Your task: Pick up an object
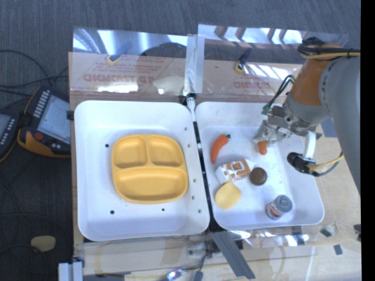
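Dark grey carpet floor [146, 4], black cables [14, 180]

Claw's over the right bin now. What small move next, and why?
Probably a short straight lift. The claw sits low in the right bin with a small orange piece at its tip; raising it would show whether the piece comes along. The grip itself is unclear.

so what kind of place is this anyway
Most likely a robotics lab bench set up for pick-and-place trials. Two shallow white bins sit side by side, one holding a yellow divided tray, the other toy food such as a carrot. A teach pendant lies on the carpet beside the bench.
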Motion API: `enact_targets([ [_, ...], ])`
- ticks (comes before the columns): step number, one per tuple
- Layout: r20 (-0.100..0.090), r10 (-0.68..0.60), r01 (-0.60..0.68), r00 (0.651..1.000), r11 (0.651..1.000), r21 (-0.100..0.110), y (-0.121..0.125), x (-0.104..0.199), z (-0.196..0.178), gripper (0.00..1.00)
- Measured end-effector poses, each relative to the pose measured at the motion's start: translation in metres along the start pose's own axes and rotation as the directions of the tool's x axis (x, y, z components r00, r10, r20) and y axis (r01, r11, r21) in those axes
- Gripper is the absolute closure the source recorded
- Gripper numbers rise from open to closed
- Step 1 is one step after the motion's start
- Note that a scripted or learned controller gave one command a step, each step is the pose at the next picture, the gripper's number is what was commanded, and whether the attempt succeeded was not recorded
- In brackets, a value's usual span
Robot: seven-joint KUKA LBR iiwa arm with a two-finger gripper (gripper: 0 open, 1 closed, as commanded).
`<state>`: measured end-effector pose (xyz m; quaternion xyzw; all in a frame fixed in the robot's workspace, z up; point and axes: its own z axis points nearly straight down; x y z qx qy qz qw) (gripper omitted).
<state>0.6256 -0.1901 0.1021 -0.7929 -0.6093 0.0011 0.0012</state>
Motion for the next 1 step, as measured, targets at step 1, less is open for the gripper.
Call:
enact_targets([
  [1,-0.001,-0.103,0.103,0.995,0.995,0.0,-0.0523,0.0833,-0.0871,1.0],
])
